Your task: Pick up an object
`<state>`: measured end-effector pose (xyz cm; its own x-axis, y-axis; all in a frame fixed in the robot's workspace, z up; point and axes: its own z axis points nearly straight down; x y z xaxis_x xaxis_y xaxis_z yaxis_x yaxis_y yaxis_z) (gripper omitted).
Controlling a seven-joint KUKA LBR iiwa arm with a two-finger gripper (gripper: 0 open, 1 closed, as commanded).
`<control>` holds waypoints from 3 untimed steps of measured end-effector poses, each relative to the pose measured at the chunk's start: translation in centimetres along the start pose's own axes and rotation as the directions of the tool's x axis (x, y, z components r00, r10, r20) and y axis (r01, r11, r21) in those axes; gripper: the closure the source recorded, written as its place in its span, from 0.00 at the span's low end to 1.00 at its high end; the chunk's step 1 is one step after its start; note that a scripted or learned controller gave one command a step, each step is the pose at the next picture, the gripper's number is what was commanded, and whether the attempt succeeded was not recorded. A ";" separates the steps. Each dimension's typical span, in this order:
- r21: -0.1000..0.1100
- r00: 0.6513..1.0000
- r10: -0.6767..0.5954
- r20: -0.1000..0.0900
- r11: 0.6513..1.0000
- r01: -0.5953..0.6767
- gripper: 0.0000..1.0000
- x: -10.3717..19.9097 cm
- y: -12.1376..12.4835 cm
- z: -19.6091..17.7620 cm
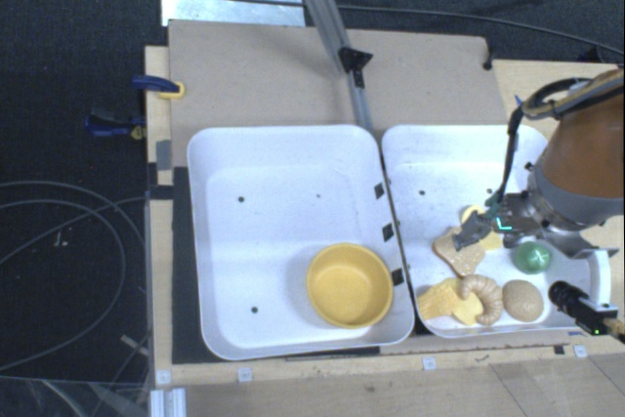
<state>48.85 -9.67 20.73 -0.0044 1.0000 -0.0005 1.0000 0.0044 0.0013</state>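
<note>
Two white bins are being carried by the worktop [293, 73]. The left bin [283, 171] is being shared only with a yellow bowl [350, 283]. Food items [479, 293] are being crowded into the right bin's [439, 161] near corner, under the hand [479, 228], whose opening cannot be told.

Left bin: we see a shallow white plastic bin [264, 171] dotted with a few small dark specks.
Bowl: a round yellow plastic bowl [350, 284], plain, at five o'clock in that bin.
Right bin: a second shallow white plastic bin [430, 171].
Ball: a small green ball [533, 257].
Pieces: a tan flat piece [463, 254], a beige curled piece [484, 294], a yellow wedge [441, 302], a tan oval lump [522, 300].
Arm: we note grey with an orange band [581, 146].
Bench: a tan board [273, 73].
</note>
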 end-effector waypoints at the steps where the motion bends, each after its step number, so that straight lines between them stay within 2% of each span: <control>1: 0.000 1.000 0.000 0.000 1.000 0.000 0.00 0.0 0.0 0.0; 3: 0.004 1.000 0.004 -0.002 1.000 -0.004 0.00 -0.4 -0.1 8.7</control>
<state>48.80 -10.12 12.07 0.0001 1.0000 0.0013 1.0000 -0.0001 -0.0032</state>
